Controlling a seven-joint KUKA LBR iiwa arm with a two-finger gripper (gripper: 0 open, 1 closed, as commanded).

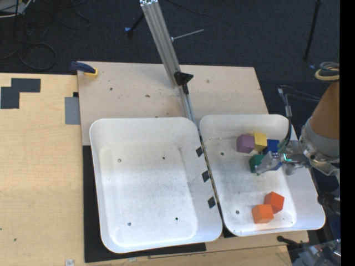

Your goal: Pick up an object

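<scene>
A pale wooden surface (39,165) is seen bearing two shallow, smooth white plastic bins. In the right bin (233,204) a purple cube (245,143), yellow cube (260,139), blue cube (273,146) and two orange cubes (268,208) are held. A green block (256,163) is met by the gripper (268,163); its grasp cannot be told

The grey arm (321,132) reaches in from the right, wrist low.
</scene>
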